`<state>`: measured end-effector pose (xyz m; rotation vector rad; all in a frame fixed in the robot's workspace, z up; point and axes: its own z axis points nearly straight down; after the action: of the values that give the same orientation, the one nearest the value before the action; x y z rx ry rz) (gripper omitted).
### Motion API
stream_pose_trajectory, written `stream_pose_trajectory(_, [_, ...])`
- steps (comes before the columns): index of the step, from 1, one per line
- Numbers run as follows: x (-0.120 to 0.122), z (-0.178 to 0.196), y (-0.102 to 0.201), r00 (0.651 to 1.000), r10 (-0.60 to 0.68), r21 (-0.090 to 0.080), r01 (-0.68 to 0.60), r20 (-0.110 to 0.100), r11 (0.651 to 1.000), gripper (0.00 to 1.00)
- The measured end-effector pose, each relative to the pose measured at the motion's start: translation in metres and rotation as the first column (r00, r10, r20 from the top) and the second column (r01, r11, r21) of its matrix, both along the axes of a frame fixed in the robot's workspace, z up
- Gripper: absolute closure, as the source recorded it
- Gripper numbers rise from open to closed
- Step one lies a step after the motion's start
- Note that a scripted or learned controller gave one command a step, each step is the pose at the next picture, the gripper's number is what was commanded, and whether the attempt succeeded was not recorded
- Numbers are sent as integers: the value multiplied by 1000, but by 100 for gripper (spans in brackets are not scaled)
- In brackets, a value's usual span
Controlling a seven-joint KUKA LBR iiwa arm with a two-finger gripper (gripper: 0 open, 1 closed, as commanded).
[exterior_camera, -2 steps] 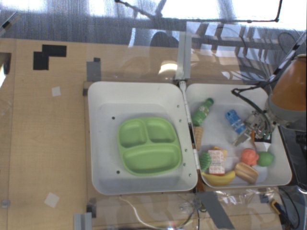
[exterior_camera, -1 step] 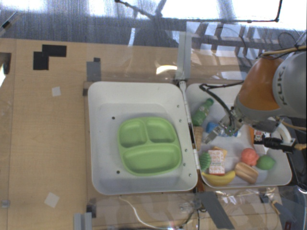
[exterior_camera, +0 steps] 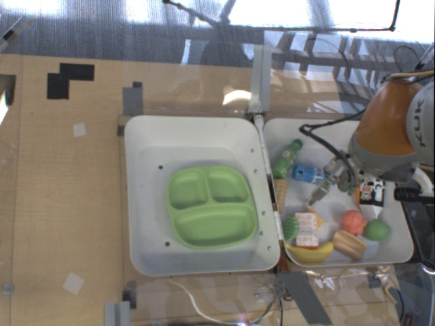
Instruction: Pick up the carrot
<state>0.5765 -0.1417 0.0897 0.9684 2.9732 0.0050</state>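
Note:
The carrot [exterior_camera: 280, 195] is a pale orange tapered piece lying along the left wall of the right bin [exterior_camera: 406, 250], point towards the front. My gripper [exterior_camera: 319, 193] hangs over the middle of that bin, a little to the right of the carrot and apart from it. Nothing shows in the gripper's grasp. The grey arm with its orange band [exterior_camera: 387, 124] reaches in from the right and hides the bin's back right part.
Around the carrot lie a green bottle [exterior_camera: 287, 157], a blue bottle [exterior_camera: 308, 174], a small box [exterior_camera: 306, 229], a banana [exterior_camera: 311, 252], a red fruit [exterior_camera: 353, 221], a bread roll [exterior_camera: 349, 244] and a lime [exterior_camera: 376, 230]. The left bin [exterior_camera: 143, 182] holds a green divided plate [exterior_camera: 212, 206].

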Motion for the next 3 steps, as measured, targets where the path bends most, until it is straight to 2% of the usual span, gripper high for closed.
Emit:
stream_pose_trajectory(1, [-47,1,55,998,60,1,-60,3,998,0])
stream_pose_trajectory(2, [-82,1,56,953,-304,6,304,10,953,0])
stream_pose_trajectory(3, [-79,13,58,954,-300,10,300,14,954,100])
